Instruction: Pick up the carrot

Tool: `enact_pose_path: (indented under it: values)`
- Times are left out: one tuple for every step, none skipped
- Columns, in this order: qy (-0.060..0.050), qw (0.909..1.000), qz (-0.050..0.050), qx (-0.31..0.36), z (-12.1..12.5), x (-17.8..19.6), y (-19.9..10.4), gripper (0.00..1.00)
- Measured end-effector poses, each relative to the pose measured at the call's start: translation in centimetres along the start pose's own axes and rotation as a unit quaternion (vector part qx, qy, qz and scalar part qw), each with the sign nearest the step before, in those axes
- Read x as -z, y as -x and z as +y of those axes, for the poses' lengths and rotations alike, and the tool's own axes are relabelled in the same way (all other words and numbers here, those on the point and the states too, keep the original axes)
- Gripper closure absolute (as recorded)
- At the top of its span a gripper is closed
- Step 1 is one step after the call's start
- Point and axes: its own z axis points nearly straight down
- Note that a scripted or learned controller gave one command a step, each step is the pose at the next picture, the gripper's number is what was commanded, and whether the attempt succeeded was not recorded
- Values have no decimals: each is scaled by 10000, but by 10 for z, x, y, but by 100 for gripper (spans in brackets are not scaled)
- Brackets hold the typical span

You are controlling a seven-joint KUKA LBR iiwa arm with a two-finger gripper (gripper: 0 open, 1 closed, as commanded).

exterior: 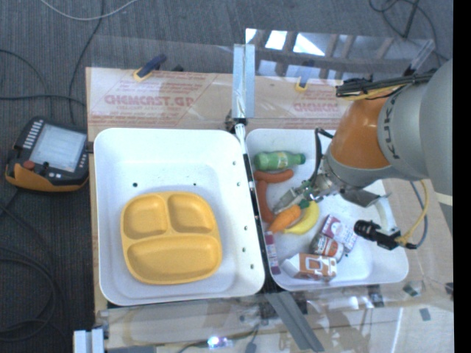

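While the arm leans in over the right bin [390, 274], its gripper [303, 195] sits low just above the carrot [285, 218], fingers spread apart, nothing between them. Carrot lies tilted in the right bin, touching a banana [307, 219] on its right side. Left of the carrot, a red sausage [262, 197]; beyond it, a second sausage [274, 175] and a green bottle [278, 159]. Snack packets [327, 248] lie nearer than the carrot. Yellow divided plate [171, 235] rests in the left bin [110, 160], well apart from the carrot.
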Motion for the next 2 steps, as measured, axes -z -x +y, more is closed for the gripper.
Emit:
enact_pose_path:
  values:
    - [6, 10000, 10, -3, 2, 7, 0, 100]
    - [-83, 9966, 51, 821, -9, 8, 24, 100]
